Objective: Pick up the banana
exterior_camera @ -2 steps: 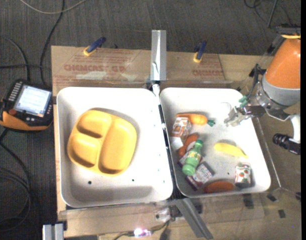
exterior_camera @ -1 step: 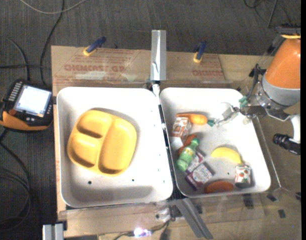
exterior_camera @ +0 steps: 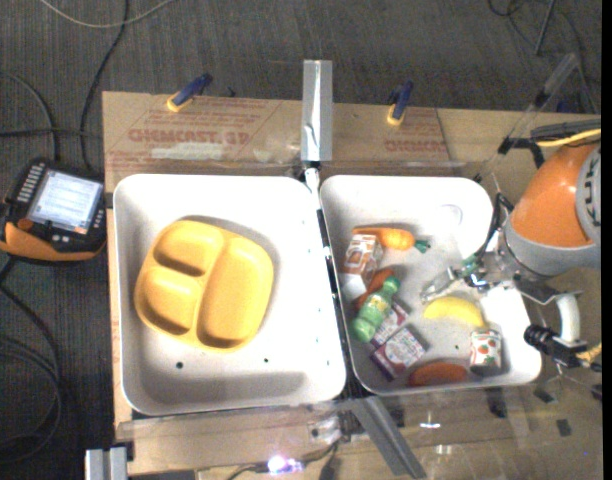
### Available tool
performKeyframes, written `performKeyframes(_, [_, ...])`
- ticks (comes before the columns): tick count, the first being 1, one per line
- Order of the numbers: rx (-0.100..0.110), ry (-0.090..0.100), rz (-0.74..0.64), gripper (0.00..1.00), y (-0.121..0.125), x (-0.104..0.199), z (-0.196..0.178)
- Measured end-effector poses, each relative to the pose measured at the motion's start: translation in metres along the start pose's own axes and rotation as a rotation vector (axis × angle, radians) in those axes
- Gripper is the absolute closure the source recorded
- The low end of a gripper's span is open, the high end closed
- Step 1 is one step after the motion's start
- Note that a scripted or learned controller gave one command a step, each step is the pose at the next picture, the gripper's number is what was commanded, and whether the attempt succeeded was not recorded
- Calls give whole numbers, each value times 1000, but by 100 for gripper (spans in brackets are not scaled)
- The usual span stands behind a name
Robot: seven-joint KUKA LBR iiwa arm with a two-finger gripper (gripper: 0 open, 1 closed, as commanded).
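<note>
Two white bins are set side by side on the counter [exterior_camera: 126, 128]. In the left bin [exterior_camera: 136, 368] one yellow tray [exterior_camera: 206, 283] is kept apart. In the right bin [exterior_camera: 456, 193], one banana [exterior_camera: 454, 311] is seen just below the gripper [exterior_camera: 456, 280], likely poised for grasping; whether the jaws are open cannot be told. One carrot [exterior_camera: 394, 237] lies above, one green bottle [exterior_camera: 374, 306] left of the banana.

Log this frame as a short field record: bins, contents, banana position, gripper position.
left bin: holds a yellow divided tray
right bin: banana, carrot, green bottle, small cartons and other toy food
banana: lying flat near the right side of the right bin
gripper: just above the banana, close to its upper edge
grasp: banana not seen between the fingers
</note>
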State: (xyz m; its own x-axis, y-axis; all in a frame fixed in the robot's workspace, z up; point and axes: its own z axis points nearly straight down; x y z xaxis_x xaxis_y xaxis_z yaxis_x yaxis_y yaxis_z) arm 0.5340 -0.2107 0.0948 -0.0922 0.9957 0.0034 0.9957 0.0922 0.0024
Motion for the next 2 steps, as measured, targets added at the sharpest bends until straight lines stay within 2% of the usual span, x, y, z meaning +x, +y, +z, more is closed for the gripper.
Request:
performKeyframes(1, [-15,-16,-190,0,-43,13,4])
performKeyframes(2, [-22,-16,-190,100,-40,13,-8])
